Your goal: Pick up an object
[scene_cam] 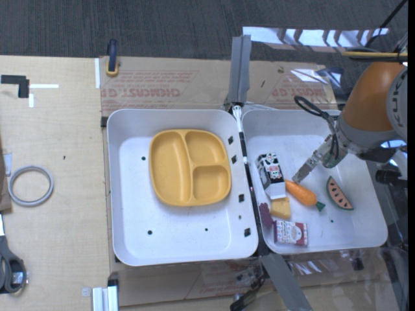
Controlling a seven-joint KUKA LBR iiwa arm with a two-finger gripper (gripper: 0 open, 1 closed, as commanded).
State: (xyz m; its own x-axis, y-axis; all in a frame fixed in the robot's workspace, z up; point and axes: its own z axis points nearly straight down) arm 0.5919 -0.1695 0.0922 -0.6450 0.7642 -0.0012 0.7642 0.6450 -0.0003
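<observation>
My gripper (301,174) reaches down and to the left into the right bin (363,238), its tip just above the orange carrot (301,192) and close to the black-and-white carton (270,171). Nothing is visibly held. A yellow cheese wedge (280,208) lies below the carton. A red box (291,232) sits near the bin's front, with a dark purple piece (264,213) beside it. To the right of the carrot rests a watermelon slice (339,194).
The left bin (130,232) holds a yellow divided plate (190,167). A raised grey divider (240,70) runs between the bins. On the bench to the left lie a tape ring (29,185) and scissors (10,272).
</observation>
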